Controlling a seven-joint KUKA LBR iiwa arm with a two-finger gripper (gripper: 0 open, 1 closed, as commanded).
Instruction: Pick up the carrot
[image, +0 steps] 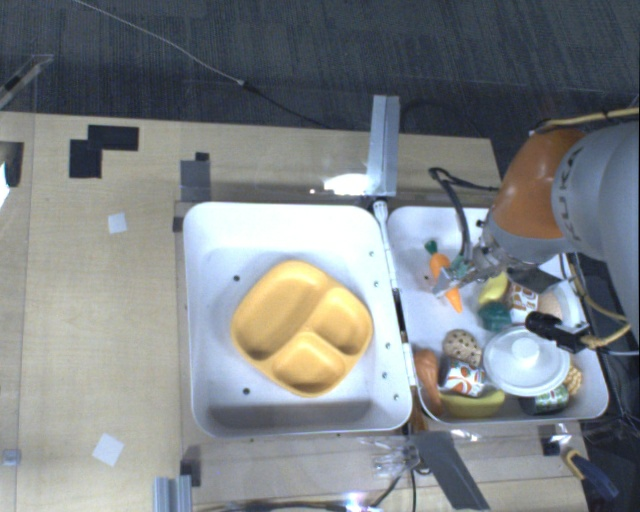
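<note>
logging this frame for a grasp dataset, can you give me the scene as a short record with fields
left bin: holds a yellow divided plate
right bin: crowded with toy food and containers
carrot: upper left of right bin, lying flat, with another orange piece just below it
end effector: low over right bin, right beside the carrot
grasp: cannot tell, finger state unclear
other items: white lidded pot, banana, cookie, all in right bin
arm: reaches in from the right
</note>
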